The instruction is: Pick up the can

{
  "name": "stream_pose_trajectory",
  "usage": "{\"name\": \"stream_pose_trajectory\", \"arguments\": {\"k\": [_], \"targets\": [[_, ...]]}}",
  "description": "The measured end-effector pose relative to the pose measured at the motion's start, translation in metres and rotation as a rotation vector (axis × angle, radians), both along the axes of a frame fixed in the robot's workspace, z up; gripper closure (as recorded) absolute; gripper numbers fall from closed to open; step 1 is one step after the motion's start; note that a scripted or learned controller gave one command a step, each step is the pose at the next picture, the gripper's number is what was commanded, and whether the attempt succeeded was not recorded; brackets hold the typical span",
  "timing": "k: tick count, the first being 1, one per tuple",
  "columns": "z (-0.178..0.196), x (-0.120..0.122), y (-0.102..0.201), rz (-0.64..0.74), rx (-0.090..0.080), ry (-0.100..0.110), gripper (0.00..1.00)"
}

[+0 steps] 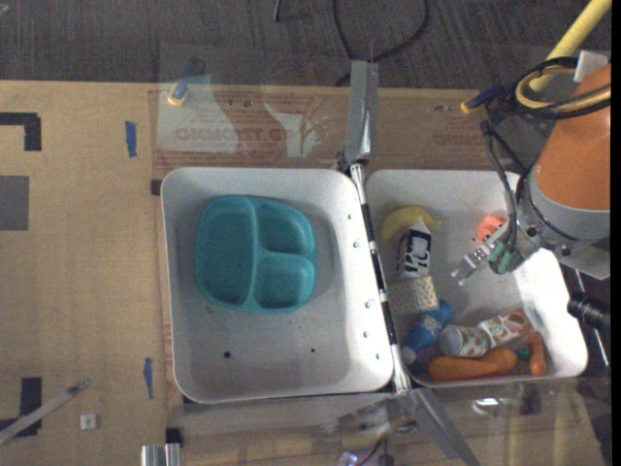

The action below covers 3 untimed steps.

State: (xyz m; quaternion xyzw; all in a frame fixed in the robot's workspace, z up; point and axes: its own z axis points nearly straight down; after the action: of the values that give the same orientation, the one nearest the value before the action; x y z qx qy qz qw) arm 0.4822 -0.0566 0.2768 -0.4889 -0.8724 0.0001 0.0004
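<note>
Camera view: the can lies on its side near the front of the right bin, just above a carrot, untouched. Its long axis runs left to right, grey end leftward, tilted slightly up at the right. The gripper hovers above it, apart, fingers parted and holding nothing. Reaching, gripping and lifting all remain.

Two white bins, one teal plate, one banana.

can hemmed by carrot, blue toy
</note>
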Motion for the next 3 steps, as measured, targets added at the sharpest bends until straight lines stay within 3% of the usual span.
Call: {"name": "stream_pose_trajectory", "arguments": {"k": [1,2,3], "targets": [[0.005,-0.002,-0.033,0.256,-0.002,-0.005,1.0],[-0.03,-0.002,-0.019,-0.212,0.0,0.001,1.0],[-0.003,0.106,-0.02,-0.339,-0.002,-0.003,1.0]]}}
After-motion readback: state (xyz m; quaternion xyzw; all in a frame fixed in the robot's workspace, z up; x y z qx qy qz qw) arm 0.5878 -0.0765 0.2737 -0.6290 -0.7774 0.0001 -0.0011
